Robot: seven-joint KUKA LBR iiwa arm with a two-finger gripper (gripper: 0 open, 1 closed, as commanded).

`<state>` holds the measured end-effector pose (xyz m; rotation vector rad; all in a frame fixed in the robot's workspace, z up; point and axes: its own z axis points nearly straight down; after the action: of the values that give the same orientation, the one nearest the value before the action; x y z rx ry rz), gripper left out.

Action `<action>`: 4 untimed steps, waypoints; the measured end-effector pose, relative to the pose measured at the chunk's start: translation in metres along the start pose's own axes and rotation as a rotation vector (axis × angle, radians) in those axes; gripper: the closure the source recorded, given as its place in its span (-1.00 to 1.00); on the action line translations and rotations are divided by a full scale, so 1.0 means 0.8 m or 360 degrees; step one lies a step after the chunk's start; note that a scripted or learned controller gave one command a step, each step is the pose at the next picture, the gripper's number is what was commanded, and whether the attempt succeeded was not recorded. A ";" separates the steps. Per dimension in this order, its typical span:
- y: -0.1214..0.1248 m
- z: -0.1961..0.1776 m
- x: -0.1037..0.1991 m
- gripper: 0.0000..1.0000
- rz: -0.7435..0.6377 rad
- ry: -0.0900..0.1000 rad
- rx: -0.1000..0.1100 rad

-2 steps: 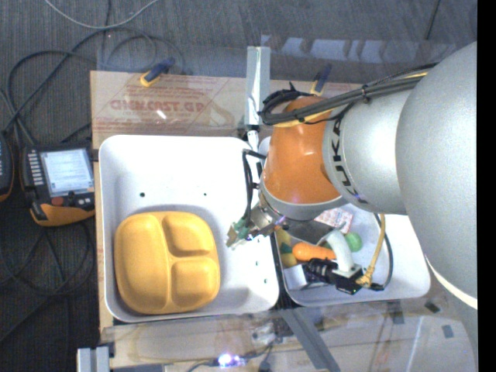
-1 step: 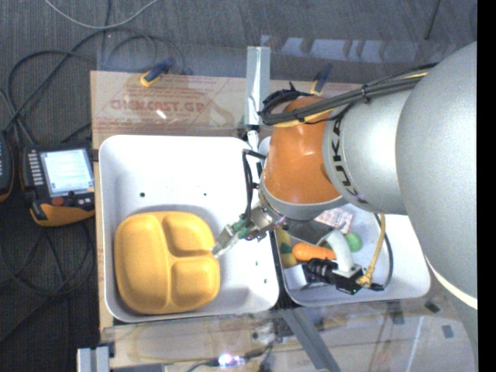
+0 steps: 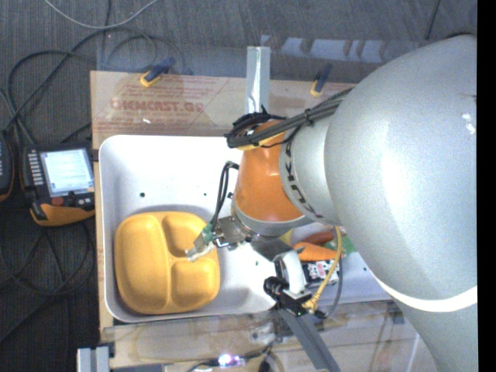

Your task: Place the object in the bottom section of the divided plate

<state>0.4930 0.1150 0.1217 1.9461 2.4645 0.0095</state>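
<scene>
From my seat the arm [image 3: 403, 184] fills the three o'clock side of the view, its orange band [image 3: 263, 180] hanging over the middle of the bench. The gripper [image 3: 203, 242] sits at the right edge of the yellow divided plate [image 3: 155, 273], over the ridge between its sections; I cannot tell how it is set or whether anything is in it. The plate lies at seven o'clock in the left white bin [image 3: 147, 161]. An orange object [image 3: 316, 250] shows past the arm at about four o'clock, in the right bin, beside a dark box [image 3: 318, 270]. The bench top is pale wood [image 3: 155, 107] with clamps [image 3: 153, 73] at twelve o'clock. Around it is grey carpet [image 3: 232, 14] strewn with cables, and a handheld pendant [image 3: 60, 175] lies at nine o'clock.
</scene>
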 end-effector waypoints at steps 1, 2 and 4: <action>0.011 0.036 0.043 -1.00 0.0373 -0.0022 -0.0040; 0.017 0.037 0.059 -1.00 0.0612 -0.0049 -0.0033; 0.016 0.028 0.052 1.00 0.0858 -0.0093 -0.0031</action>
<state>0.4962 0.1584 0.0991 2.4875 1.8244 -0.0221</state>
